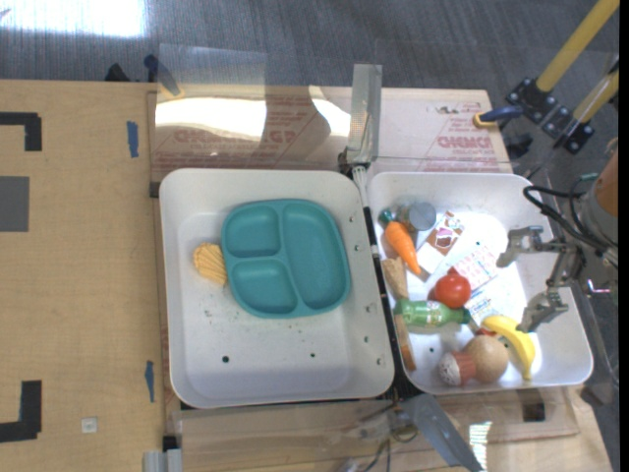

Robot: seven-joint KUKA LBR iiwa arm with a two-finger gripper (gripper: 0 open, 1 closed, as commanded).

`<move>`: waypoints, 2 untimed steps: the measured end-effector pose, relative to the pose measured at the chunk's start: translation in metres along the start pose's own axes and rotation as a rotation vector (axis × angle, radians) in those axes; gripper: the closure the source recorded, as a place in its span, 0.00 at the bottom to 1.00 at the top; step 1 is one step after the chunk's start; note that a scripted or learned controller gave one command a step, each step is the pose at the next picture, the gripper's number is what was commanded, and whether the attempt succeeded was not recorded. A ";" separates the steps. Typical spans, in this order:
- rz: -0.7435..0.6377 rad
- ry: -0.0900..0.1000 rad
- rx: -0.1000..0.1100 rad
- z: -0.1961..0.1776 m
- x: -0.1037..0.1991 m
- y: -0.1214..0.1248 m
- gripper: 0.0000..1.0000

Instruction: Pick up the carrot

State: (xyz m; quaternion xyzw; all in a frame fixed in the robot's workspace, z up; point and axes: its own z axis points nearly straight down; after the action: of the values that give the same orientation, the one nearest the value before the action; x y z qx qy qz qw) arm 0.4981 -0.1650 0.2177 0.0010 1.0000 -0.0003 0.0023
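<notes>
While carrot (401, 246) lies in right bin (565, 357), tool (532, 272) hovers spread, empty.

Grey ribbed floor (295, 18), sunlit patch, brown cardboard (69, 264)

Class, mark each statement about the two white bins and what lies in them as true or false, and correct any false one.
1. The orange carrot lies in the right white bin. True.
2. The teal divided plate sits in the right bin. False: it sits in the left white bin.
3. The gripper holds the carrot. False: it is open at the right bin's right side, apart from the carrot.
4. A yellow banana lies beside the brown potato. True.
5. The red tomato rests on the plate. False: it is in the right bin.
</notes>
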 end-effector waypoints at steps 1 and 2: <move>0.028 0.000 -0.004 0.030 -0.125 0.060 0.00; 0.019 0.002 -0.002 0.032 0.009 0.107 0.00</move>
State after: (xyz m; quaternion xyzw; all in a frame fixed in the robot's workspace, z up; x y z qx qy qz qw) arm 0.4895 -0.0582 0.1851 0.0105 0.9999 0.0007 0.0010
